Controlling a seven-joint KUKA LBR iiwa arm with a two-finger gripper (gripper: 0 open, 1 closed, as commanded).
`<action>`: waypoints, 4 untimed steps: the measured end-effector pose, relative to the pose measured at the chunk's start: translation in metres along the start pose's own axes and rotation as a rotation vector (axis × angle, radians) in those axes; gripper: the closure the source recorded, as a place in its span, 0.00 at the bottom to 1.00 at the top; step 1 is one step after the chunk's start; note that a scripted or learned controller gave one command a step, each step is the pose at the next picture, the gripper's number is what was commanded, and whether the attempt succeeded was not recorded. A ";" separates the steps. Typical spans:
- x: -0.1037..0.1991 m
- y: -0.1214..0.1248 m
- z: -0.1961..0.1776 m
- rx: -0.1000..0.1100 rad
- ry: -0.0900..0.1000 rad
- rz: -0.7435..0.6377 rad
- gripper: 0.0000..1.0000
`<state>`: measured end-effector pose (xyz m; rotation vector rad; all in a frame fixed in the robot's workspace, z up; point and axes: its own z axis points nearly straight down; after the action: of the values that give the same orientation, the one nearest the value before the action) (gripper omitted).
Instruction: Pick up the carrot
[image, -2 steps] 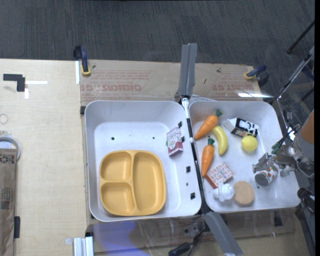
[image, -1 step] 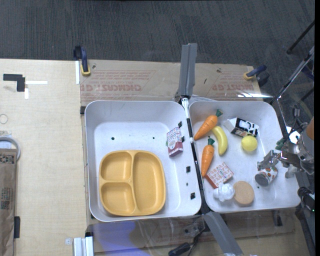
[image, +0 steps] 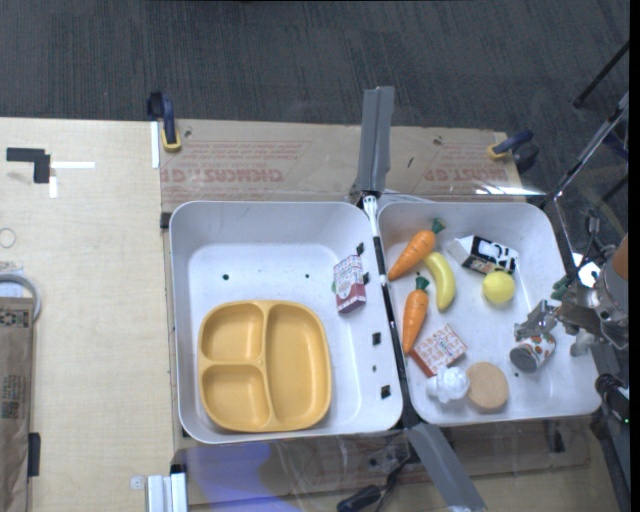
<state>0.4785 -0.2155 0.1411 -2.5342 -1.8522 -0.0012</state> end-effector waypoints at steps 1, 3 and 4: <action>0.000 0.000 0.000 0.000 0.000 0.000 0.00; 0.000 0.000 0.000 0.000 0.000 0.000 0.00; 0.000 0.000 0.000 0.000 0.000 0.000 0.00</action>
<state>0.4785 -0.2155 0.1411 -2.5342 -1.8522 -0.0011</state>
